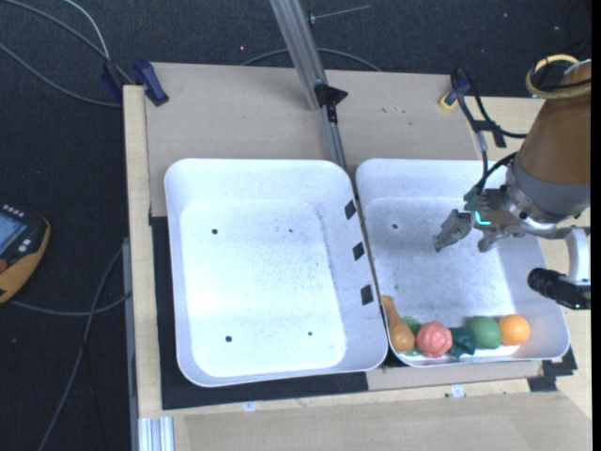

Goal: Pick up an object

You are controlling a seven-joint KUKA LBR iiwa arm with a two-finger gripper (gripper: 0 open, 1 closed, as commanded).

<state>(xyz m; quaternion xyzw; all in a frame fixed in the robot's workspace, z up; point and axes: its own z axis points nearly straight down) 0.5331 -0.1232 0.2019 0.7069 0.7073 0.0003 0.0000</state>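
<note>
Camera view: set high over the worktop (244, 111), looking down at a slant on two white bins side by side.
Right bin (413, 186): toys bunched along the near wall, likely slid there, leaving the far part bare.
Toys, left to right: orange carrot (398, 327), pink ball (433, 338), dark teal piece (463, 342), green ball (485, 331), orange ball (514, 328).
Tool (467, 233): released, prongs spread, nothing between them; hanging over bare bin floor, well apart from the toys.
Arm (554, 153): reaching in from the right.
Left bin (254, 271): just beside the right one.
Next, as a guess: shift nearward over the row before closing.
</note>
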